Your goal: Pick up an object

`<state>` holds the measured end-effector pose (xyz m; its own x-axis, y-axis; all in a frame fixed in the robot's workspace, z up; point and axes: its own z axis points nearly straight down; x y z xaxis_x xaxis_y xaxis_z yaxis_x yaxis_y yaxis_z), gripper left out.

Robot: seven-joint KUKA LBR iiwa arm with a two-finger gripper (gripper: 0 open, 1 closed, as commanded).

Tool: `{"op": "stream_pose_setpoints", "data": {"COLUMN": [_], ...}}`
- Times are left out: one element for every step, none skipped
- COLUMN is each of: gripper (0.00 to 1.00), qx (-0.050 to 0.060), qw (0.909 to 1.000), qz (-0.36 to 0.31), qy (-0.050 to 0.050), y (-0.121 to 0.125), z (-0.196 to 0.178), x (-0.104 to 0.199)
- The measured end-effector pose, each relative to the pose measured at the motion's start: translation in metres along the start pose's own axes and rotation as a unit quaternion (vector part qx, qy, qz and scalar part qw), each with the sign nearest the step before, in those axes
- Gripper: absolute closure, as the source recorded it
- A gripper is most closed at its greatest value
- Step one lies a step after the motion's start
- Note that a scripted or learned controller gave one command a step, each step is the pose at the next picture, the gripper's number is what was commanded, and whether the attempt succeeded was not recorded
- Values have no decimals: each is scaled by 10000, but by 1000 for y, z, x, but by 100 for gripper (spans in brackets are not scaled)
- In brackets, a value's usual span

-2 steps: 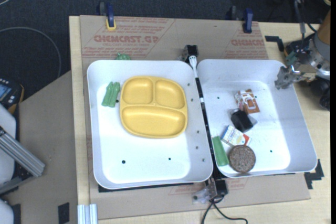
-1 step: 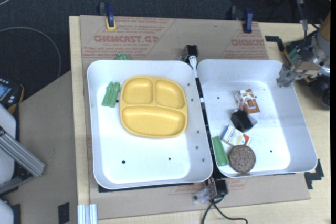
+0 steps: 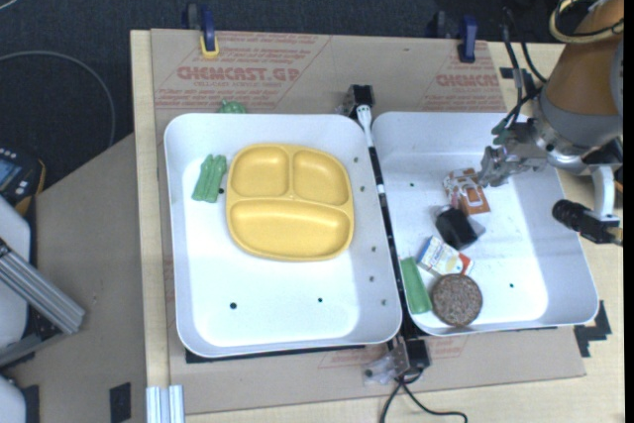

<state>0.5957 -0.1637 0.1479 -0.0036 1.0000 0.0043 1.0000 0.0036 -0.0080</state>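
Gripper (image 3: 492,163) is hovering low in the right bin (image 3: 555,302), just beside the orange packet (image 3: 474,196); finger state unclear, nothing lifted, pick not yet done.

A lab is showing here: a counter (image 3: 297,64) clamped (image 3: 207,33) at the frame's top, cables (image 3: 59,64) trailing over dark carpet at left.

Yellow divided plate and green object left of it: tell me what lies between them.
Only bare white bin floor, as the camera view shows. The green object lies just left of the yellow divided plate, close to its rim, with a narrow gap.
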Motion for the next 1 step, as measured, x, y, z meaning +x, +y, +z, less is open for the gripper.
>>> {"op": "stream_pose_setpoints", "data": {"gripper": [100], "qx": [-52], "qw": [10000], "qz": [8], "qy": [-27], "y": [2], "z": [-16], "x": [-3]}}
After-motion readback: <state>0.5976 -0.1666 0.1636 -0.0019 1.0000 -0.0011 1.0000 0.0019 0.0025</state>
